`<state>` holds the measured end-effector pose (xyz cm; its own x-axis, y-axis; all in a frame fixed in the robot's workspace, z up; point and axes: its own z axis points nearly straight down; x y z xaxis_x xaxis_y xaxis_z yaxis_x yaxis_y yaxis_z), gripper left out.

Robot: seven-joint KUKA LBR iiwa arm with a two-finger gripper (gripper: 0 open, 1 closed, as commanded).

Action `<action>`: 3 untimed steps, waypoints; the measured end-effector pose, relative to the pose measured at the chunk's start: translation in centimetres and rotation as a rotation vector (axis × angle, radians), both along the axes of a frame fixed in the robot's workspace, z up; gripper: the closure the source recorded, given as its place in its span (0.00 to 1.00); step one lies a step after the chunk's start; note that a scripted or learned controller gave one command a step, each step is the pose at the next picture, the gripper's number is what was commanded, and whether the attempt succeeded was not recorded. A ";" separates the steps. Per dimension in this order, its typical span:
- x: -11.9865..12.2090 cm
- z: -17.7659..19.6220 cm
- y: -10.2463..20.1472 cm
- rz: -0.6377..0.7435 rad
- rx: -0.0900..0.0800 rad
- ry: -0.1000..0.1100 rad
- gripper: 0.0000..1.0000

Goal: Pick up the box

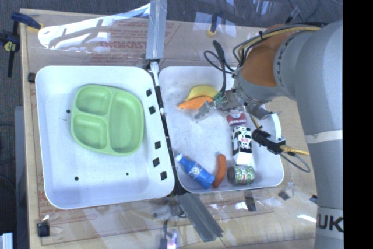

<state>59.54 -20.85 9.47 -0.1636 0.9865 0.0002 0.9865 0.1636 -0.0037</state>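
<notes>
The box is a small white carton with black cow patches and a red end. It lies lengthwise near the right wall of the right bin. My gripper is low over the upper middle of that bin, just below a yellow banana and an orange carrot. It sits to the upper left of the box, apart from it. The grey arm with its orange band reaches in from the right and hides the bin's upper right corner.
Along the right bin's near edge lie a blue bottle, a red sausage and a green can. The left bin holds a green divided plate. Cables trail by the right bin's wall.
</notes>
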 end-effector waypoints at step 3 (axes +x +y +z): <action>0.0 1.0 0.0 0.004 -0.001 0.000 0.00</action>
